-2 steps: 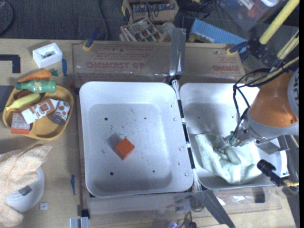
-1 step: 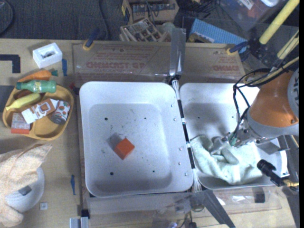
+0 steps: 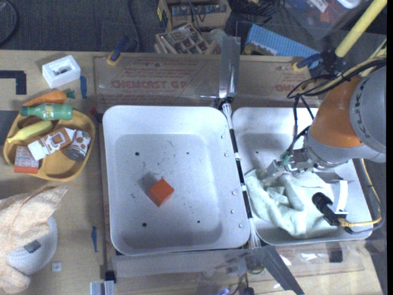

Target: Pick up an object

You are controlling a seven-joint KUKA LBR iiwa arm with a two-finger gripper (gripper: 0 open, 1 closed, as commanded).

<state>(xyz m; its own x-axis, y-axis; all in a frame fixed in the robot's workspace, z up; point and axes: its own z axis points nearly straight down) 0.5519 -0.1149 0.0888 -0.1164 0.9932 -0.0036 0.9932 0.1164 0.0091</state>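
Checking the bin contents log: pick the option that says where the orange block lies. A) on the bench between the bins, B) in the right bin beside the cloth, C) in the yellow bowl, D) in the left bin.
D: the orange block sits on the floor of the left bin, apart from the cloth in the right bin.

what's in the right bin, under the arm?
A crumpled white cloth covers most of the right bin floor, with the gripper down at its upper edge. Anything beneath the cloth is covered.
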